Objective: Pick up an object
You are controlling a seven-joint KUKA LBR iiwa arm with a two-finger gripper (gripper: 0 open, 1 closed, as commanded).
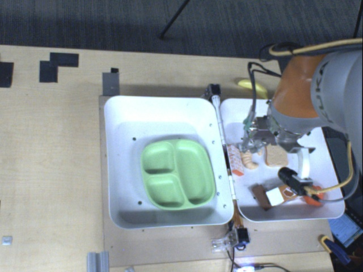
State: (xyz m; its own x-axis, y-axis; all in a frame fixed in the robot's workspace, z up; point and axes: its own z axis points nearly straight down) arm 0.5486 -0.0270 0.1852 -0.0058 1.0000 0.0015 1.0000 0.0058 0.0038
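Note:
My gripper (pixel 251 142) hangs low over the left-centre of the right bin (pixel 332 211), at the end of the grey arm with the orange band. Just below it lies a small pale-orange curled toy (pixel 248 162). A tan toast-like slice (pixel 276 155) sits right beside the gripper, to its right. Toward the bin's front lies a brown block with a white patch (pixel 267 196). A small red scrap (pixel 237 173) rests by the bin's left wall. I see nothing held in the gripper.
The left bin (pixel 122 152) holds a green divided tray (pixel 177 173). A small orange item (pixel 312 199) lies at the right bin's front right. A yellow object (pixel 249 85) sits outside, behind the right bin. A thin ridge separates the two bins.

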